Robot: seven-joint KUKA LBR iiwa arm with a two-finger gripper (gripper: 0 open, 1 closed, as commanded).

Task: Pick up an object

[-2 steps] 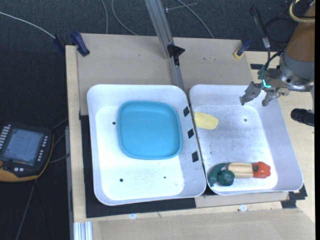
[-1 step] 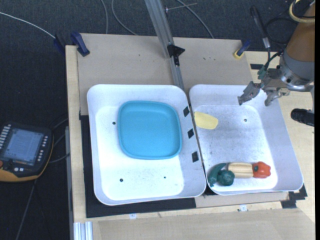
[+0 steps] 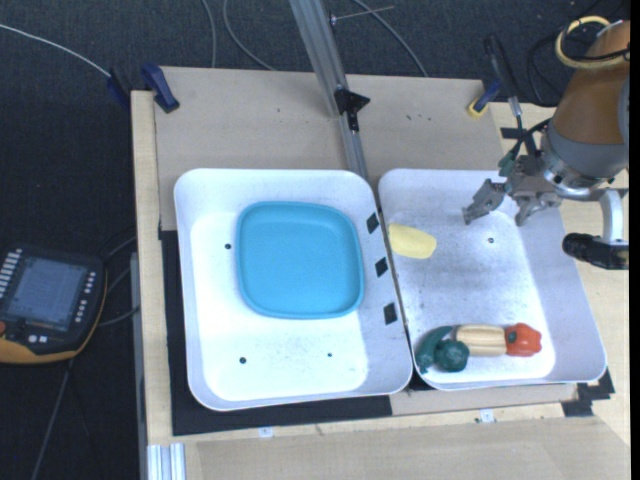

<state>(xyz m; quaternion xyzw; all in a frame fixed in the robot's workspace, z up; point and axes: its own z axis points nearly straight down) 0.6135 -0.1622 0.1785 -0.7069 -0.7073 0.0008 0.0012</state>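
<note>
A handheld control pad (image 3: pixel 45 303) (dark screen, orange edge) lies on the dark floor at the frame's left; thin cables (image 3: pixel 120 28) loop along the top.

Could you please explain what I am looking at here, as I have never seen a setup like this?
One camera looks down at a slant on a bench. The grey and orange robot arm reaches in from the right; its gripper hangs open over the right bin, holding nothing. That bin holds a yellow piece near its left wall and, along the near edge, a green item, a tan item and a red item. The left bin holds a blue plate.
</note>
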